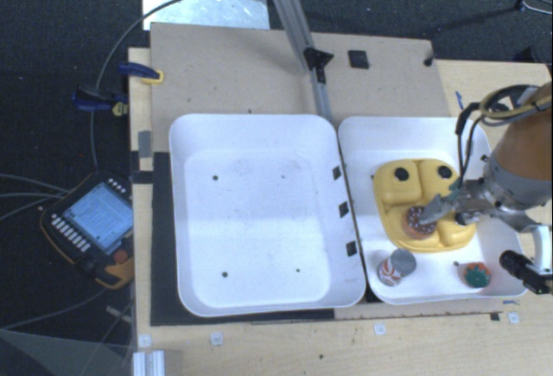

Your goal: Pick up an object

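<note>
Two white bins sit side by side on the counter (259, 63), and I take the right bin (363, 141) as my landmark, since everything I might lift lies inside it. My arm (523, 154) reaches in over its right wall, and the end effector (441, 208) hangs low over the bin's middle. I cannot tell from this slanted view how wide it stands, nor whether anything sits within it.

Directly beneath and spreading toward the left bin (251, 210) is the yellow toy (406, 184), by far the biggest thing in the right bin. It is a rounded, lobed, plastic-looking block with two dark spots near the bin's far wall; its long axis runs roughly from the far wall toward the near wall. A small round reddish-brown piece (420, 220) rests on it, just beside the end effector's tip.

Nearer the near wall, well apart from the tip, stands a small grey and red object (396, 266). Toward the near right corner lies a small green and orange ball (474, 275).

I judge the yellow toy the likeliest target, as it is closest.
</note>
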